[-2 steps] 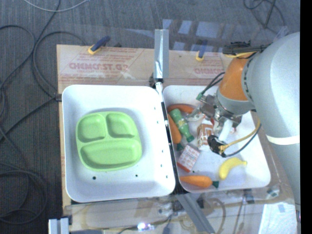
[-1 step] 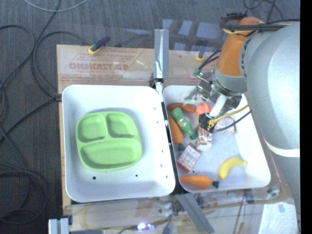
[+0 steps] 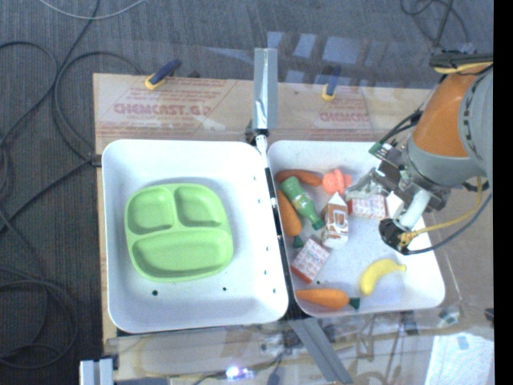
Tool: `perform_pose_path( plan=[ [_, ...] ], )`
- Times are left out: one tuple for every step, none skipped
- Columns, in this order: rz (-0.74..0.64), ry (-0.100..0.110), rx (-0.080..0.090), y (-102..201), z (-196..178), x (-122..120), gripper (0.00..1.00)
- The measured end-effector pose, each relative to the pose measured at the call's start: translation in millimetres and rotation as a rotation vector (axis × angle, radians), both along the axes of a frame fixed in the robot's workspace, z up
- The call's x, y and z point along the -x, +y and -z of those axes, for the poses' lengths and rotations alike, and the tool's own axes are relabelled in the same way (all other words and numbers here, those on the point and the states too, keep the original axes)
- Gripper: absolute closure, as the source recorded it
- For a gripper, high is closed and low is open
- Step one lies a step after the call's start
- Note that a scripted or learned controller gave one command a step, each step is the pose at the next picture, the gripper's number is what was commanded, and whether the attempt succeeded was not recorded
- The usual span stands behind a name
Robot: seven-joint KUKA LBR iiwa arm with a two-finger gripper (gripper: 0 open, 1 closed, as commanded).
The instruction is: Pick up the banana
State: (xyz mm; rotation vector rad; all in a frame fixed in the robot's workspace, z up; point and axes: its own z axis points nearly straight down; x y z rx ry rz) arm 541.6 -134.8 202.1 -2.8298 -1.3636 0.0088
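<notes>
The yellow banana [image 3: 381, 275] lies on the floor of the right bin [image 3: 425, 291], near its front right corner, curved and free of other items. My gripper [image 3: 371, 184] hangs over the back right part of the same bin, above a small red-and-white box [image 3: 367, 207]. It is well behind the banana and apart from it. The wrist hides how its jaws stand.
The right bin also holds a green bottle [image 3: 300, 200], two carrots [image 3: 288, 213] [image 3: 322, 297], a brown-and-white carton [image 3: 337, 219], a red checked box [image 3: 310, 259] and a pink-orange item [image 3: 337, 180]. A green divided plate [image 3: 180, 231] sits in the left bin [image 3: 116, 295].
</notes>
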Motion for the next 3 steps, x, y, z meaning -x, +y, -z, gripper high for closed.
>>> perform_pose_path(
  plan=[
    [-0.089, -0.012, -0.003, -58, 112, 41, 0.00],
    [-0.342, -0.015, -0.015, -67, 111, 51, 0.00],
    [-0.794, -0.013, 0.009, -61, 112, 54, 0.00]
  ],
)
